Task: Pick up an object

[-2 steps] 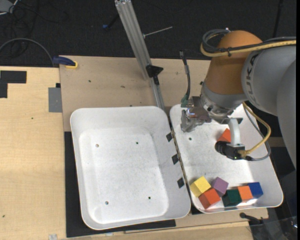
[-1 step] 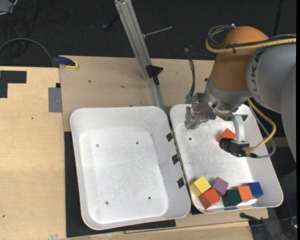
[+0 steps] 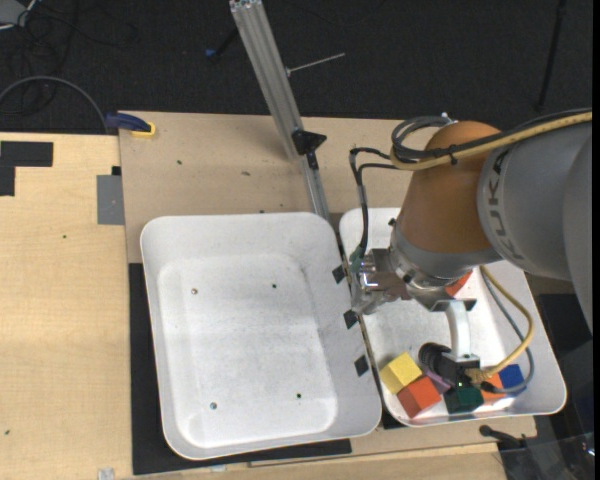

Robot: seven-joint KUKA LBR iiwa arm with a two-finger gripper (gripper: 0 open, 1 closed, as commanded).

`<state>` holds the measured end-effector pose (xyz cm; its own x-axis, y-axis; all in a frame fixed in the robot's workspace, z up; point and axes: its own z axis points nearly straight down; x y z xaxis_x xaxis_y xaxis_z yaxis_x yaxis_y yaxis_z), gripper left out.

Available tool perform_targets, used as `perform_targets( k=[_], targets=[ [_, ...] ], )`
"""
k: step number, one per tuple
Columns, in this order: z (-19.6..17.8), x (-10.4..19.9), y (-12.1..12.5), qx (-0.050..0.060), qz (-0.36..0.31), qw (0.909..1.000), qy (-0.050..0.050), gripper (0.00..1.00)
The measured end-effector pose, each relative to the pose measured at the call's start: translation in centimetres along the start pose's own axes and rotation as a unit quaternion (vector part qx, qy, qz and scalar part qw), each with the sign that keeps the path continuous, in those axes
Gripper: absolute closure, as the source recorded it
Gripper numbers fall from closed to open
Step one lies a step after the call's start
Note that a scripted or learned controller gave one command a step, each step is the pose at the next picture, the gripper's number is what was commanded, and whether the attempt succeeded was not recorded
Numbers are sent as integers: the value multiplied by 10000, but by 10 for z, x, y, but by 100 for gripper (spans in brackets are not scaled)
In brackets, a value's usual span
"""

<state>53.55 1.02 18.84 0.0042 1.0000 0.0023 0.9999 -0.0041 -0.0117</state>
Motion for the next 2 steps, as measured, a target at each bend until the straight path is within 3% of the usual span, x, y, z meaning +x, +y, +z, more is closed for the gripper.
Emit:
perform_targets(
  k=[1,2],
  targets=[
    [-1,71,3,-41,-51,10000,2,100],
    [-2,86,40,-49,-29,10000,-10,100]
  ],
)
